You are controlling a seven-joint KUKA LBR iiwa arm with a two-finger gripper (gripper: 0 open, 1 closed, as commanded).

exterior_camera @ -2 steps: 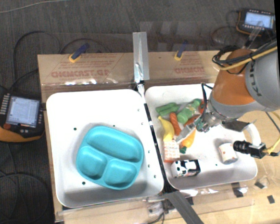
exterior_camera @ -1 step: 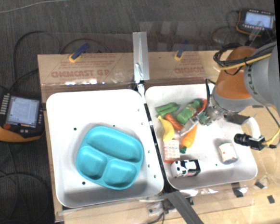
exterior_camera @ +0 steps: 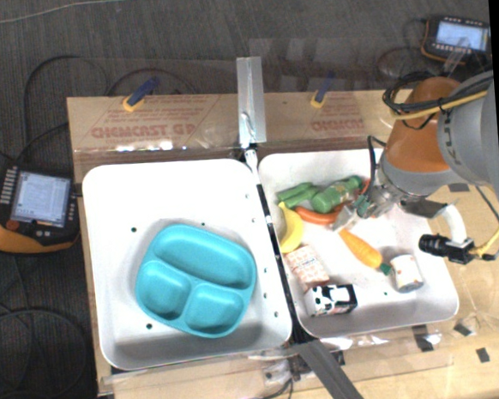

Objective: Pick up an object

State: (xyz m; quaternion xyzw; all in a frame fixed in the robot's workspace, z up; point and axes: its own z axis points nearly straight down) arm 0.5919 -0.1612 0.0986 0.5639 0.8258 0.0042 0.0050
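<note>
My gripper (exterior_camera: 364, 206) reaches down into the right bin (exterior_camera: 438, 304) from the right, under the grey arm with its orange band (exterior_camera: 417, 142). Its tip is right beside the green vegetables (exterior_camera: 320, 196) and a red-orange piece (exterior_camera: 318, 217), at the bin's back. An orange carrot (exterior_camera: 362, 248) lies just below the gripper. A yellow banana (exterior_camera: 291, 228) curves along the bin's left wall. A small patterned box (exterior_camera: 306, 265), a black-and-white object (exterior_camera: 331, 298) and a small white can (exterior_camera: 405, 273) lie nearer the front.
The left bin (exterior_camera: 112, 196) holds a teal divided plate (exterior_camera: 196, 278). A metal divider post (exterior_camera: 250, 99) stands between the bins at the back. Handheld screens sit off the bench at left (exterior_camera: 35, 203) and top right (exterior_camera: 456, 39).
</note>
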